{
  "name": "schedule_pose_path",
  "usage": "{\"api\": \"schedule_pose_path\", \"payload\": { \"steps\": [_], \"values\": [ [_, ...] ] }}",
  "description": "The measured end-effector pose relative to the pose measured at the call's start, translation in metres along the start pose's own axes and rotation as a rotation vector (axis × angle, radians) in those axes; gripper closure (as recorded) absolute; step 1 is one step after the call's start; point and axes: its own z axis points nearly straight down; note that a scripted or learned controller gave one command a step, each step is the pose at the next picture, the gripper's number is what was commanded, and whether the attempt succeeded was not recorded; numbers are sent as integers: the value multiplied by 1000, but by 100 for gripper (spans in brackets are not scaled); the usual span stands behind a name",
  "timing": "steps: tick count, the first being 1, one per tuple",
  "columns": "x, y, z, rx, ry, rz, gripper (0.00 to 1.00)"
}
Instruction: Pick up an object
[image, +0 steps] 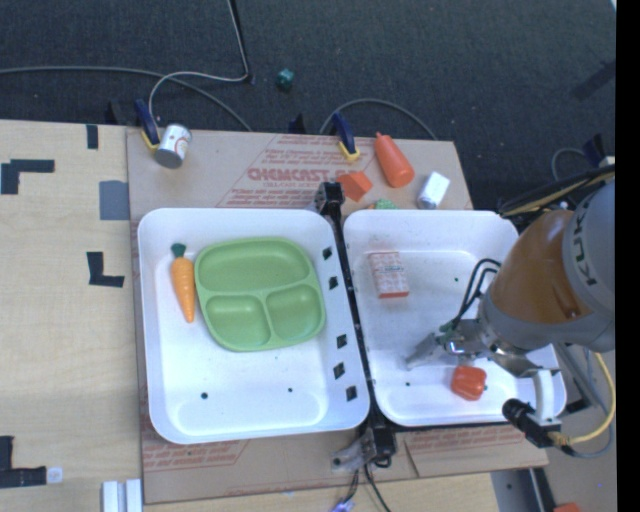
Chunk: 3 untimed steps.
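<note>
While my gripper (420, 352) hangs low in the right bin (430, 400), fingers apart and empty, I judge the reach underway; next, shift over the red toy (468, 381)

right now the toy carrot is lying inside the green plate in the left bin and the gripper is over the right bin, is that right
Not quite. The carrot is not inside the green plate; it lies on the floor of the left bin, beside the plate's left edge. The camera view shows this. The rest holds: the gripper is over the right bin.
</note>
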Motion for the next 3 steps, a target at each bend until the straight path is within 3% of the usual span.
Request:
{"api": "schedule_pose_path", "payload": {
  "steps": [1, 2, 3],
  "values": [
    [53, 35, -105, -3, -1, -1, 0],
    [57, 86, -110, -2, -2, 0, 0],
    [17, 55, -18, 4, -1, 2, 0]
  ]
}}
